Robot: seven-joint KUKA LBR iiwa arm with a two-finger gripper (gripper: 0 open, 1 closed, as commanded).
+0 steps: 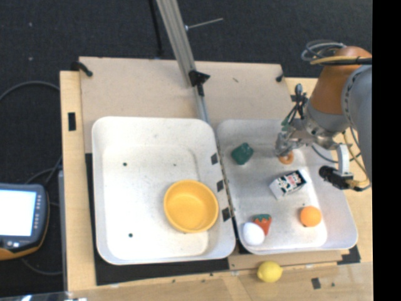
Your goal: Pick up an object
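Note:
My gripper [285,149] hangs low over the far right part of the right bin [338,231], reaching in from the right. Its fingertips sit right at a small orange object [286,158], which is partly hidden beneath them. A dark green block [242,153] lies to the left of the gripper. A black-and-white box [288,184] rests just in front of it. An orange ball [310,216] sits near the bin's right front. A red-and-green strawberry-like piece [264,223] and a white egg-shaped object [253,234] lie at the front.
The left bin [119,149] holds a yellow bowl [190,205]. A yellow lemon [269,271] lies on the bench in front of the right bin. A slanted metal rail [178,36] rises behind the bins. A screen device [19,218] sits at far left.

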